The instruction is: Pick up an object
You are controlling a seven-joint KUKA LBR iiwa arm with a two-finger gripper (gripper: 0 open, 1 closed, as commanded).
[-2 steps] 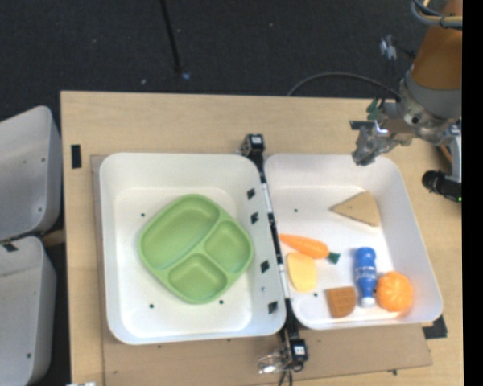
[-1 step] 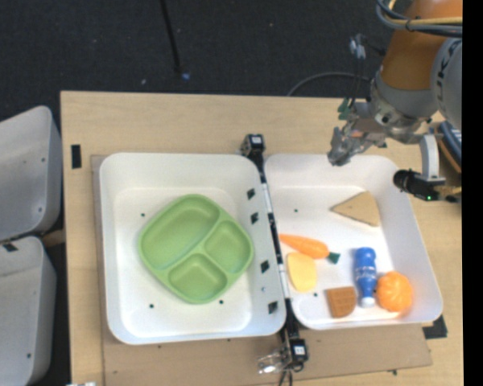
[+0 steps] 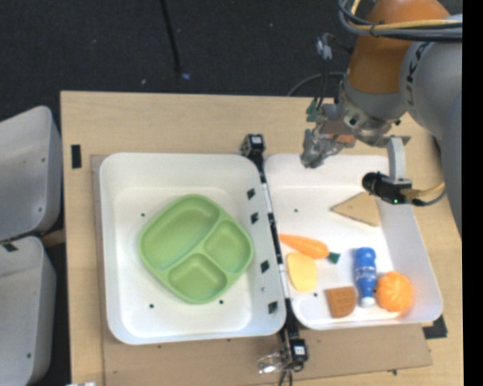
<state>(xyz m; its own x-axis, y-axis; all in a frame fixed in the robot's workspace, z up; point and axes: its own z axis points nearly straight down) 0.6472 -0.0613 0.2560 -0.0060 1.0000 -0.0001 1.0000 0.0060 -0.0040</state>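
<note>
Whether the jaws [image 3: 314, 156] are spread or pressed together cannot be told; they hang over the far rim of the right-hand shallow white bin [image 3: 410, 248], holding nothing visible. The likeliest target, the orange plastic carrot [image 3: 304, 246], lies well apart toward the near side, beside the yellow wedge [image 3: 302, 273]. A descent here would probably close on bare plastic.

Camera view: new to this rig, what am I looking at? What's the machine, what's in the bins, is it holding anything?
One fixed camera looks down at a slant on a bench with two white bins. The grey arm with an orange band reaches in from the right; its gripper hangs over the right bin's far edge, with nothing seen between its fingers. That bin holds a carrot, yellow piece, brown block, blue bottle, orange and tan wedge. The left bin holds a green divided plate.
</note>
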